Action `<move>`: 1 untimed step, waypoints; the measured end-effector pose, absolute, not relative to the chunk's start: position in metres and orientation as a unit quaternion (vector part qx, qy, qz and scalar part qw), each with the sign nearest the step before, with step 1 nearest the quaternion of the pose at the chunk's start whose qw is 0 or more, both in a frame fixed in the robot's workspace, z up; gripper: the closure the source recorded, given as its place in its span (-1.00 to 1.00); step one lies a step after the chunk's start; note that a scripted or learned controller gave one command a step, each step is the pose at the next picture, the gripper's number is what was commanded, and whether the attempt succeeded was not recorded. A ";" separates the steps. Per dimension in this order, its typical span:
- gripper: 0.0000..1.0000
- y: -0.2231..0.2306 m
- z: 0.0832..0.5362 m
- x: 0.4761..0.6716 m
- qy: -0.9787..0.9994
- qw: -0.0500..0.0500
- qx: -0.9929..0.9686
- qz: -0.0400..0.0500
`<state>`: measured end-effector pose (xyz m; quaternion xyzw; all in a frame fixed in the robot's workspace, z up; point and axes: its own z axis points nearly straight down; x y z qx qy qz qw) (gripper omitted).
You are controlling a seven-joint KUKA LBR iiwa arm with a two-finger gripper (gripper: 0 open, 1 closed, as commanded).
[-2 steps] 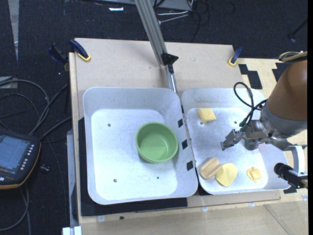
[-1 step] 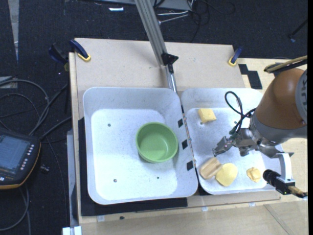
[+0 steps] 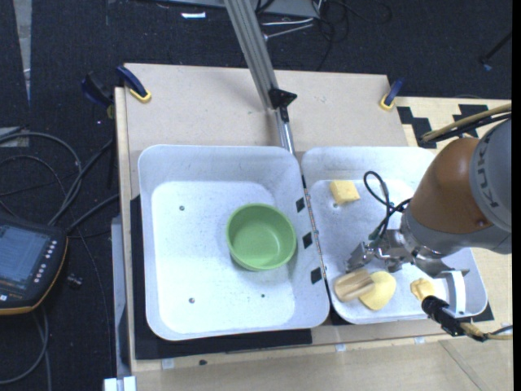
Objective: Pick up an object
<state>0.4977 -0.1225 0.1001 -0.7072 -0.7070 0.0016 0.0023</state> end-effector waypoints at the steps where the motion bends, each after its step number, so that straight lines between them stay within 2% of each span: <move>1: -1.00 -0.122 0.095 0.498 -0.707 0.000 -0.707 0.000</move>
